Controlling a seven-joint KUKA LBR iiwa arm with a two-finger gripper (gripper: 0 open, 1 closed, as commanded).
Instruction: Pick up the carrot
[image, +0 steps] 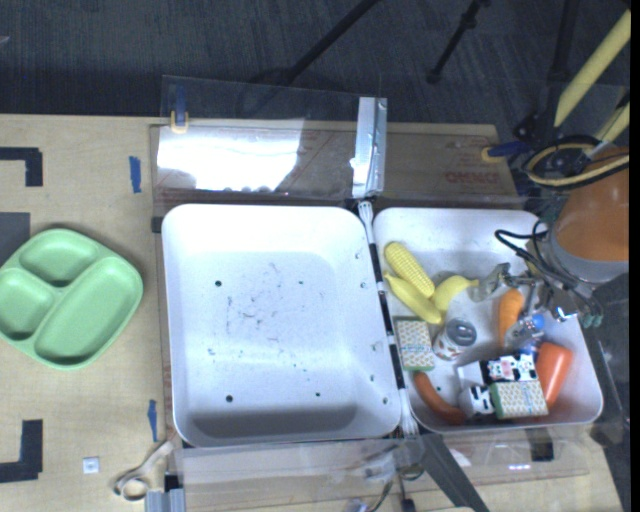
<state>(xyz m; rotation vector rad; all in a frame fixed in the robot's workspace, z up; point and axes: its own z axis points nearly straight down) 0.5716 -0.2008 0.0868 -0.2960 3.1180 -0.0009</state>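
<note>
The left bin (270, 320) offers an unobstructed floor across its full width. The right bin (440, 225) is crowded: corn cob (409, 267) and banana (430, 298) lie along the dividing wall, with a patterned sponge (414, 343) and a sausage (436, 395) below them. The carrot (510, 312) stands between the banana and the arm (592, 232), which overhangs the bin's right rim. A second orange vegetable (553, 368) and boxed items (510, 388) close off the lower right corner. Open floor remains along the right bin's upper wall. On the tabletop (70, 180), a green divided plate (68, 297) occupies the left side.
</note>
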